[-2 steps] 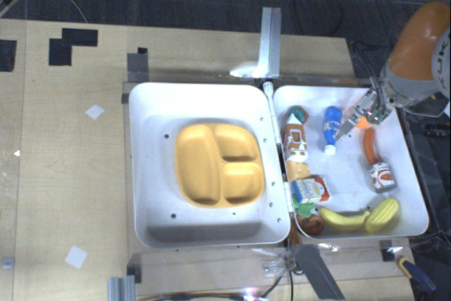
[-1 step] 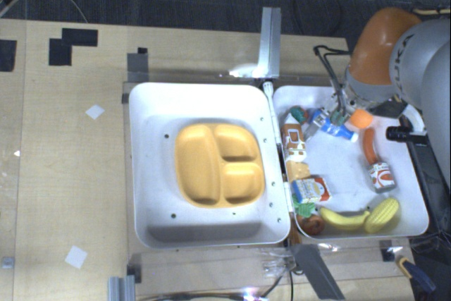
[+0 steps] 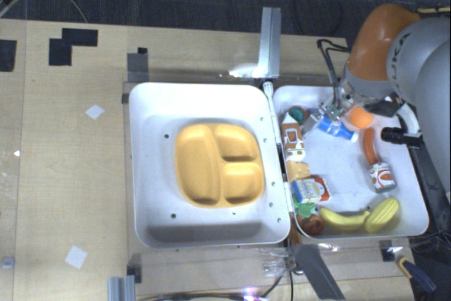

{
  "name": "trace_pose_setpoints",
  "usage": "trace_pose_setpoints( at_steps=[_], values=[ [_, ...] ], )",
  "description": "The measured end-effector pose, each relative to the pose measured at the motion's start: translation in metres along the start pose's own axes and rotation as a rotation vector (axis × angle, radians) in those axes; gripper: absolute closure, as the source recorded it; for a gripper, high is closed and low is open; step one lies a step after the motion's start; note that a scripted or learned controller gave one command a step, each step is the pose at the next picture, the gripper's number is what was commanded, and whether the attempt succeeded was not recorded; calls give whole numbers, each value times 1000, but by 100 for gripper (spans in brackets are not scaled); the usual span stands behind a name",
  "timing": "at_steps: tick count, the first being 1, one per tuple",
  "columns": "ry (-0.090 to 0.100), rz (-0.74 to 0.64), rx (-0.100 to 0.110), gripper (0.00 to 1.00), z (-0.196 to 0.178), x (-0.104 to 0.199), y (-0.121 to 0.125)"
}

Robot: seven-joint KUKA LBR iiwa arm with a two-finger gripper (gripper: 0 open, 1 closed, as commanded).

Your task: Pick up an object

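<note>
The right bin holds several small items. A blue and white packet lies near its far edge, with an orange ball beside it. A red sausage and a small red can lie by the right wall. A banana and a yellow fruit rest along the near wall. The gripper hangs low at the bin's far side, right over the blue packet's far end, and the grey arm reaches in from the right.
The left bin carries a yellow divided tray. Along the right bin's left wall lie a green item, an orange and white box, a snack pouch and a dark red fruit. A metal post stands behind the bins.
</note>
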State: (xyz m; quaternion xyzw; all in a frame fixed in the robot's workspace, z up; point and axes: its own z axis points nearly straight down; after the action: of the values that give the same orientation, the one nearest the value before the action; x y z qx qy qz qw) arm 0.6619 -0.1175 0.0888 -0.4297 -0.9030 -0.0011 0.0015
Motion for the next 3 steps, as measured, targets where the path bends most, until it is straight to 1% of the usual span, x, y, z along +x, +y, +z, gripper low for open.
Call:
trace_pose_setpoints(
  at_steps=[1, 2, 3],
  values=[
    [-19, -7, -13, 100, -15, -3, 4],
    [-16, -96, -6, 100, -1, 15, 9],
    [-10, 228, -10, 100, -101, 50, 33]
  ],
)
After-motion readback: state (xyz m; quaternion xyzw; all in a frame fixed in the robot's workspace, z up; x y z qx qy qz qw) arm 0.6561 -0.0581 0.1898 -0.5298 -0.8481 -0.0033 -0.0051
